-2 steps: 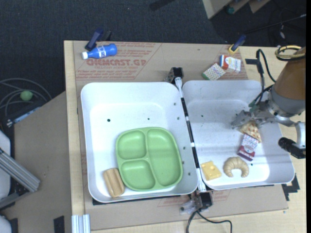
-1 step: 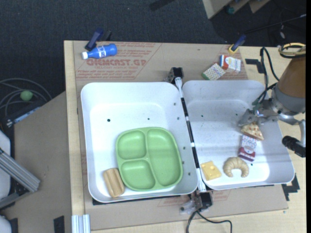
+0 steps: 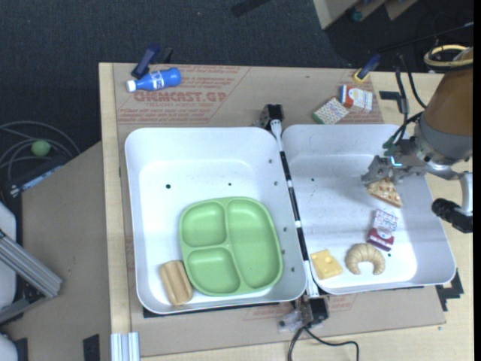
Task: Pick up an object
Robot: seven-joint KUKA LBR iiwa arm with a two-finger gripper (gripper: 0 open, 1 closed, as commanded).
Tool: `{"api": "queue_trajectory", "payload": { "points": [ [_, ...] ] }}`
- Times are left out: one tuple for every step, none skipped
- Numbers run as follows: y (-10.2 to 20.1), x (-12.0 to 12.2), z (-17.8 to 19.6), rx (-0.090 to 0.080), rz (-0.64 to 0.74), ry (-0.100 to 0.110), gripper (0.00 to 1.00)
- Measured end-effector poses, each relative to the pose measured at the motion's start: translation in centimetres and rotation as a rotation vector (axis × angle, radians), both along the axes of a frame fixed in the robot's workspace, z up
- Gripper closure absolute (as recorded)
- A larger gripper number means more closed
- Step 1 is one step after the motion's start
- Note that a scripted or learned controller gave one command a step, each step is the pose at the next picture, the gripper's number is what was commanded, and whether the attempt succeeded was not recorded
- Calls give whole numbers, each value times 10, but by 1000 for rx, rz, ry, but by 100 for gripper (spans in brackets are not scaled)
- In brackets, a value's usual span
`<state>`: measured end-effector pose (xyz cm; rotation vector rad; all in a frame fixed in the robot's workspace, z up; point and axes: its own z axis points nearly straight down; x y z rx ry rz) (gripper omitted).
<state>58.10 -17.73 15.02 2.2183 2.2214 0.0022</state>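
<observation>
Pizza-slice toy, triangular, orange-tan, lies on floor of right white bin, directly beneath gripper, touching or nearly so. Jaw state: cannot tell. Small red-white packet just below pizza; tan croissant and yellow cheese wedge farther down. Green sectioned plate well left, in left bin.

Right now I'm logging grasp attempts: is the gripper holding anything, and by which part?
It cannot be told. The gripper sits right above the pizza slice in the right bin, but the picture doesn't show a hold.
</observation>
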Motion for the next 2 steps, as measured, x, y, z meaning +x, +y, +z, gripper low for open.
{"api": "queue_trajectory", "payload": {
  "points": [
    [72, 17, 87, 1, 1, 0, 100],
    [122, 40, 74, 1, 0, 1, 100]
  ]
}}
